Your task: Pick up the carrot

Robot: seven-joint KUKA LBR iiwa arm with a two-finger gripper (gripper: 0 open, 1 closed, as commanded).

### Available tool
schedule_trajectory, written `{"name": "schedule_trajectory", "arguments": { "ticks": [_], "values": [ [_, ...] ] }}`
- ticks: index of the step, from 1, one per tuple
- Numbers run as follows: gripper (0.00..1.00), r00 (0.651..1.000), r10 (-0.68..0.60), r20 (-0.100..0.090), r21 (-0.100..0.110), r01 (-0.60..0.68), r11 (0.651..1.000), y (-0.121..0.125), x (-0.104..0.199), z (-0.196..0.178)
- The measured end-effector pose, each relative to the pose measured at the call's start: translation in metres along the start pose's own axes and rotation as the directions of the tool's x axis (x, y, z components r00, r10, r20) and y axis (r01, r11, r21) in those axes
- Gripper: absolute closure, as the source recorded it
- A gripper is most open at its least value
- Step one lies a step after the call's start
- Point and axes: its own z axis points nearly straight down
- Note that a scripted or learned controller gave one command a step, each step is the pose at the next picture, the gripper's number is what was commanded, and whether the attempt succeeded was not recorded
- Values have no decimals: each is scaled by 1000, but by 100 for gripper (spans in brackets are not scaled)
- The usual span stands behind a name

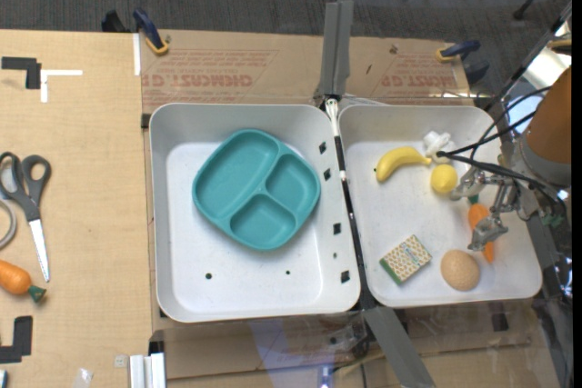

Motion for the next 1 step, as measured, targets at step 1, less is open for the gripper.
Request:
{"name": "schedule_trajectory", "arguments": {
  "ticks": [1],
  "values": [
    [0, 988, 154, 1, 0, -154, 988, -1, 10, 17]
  ]
}}
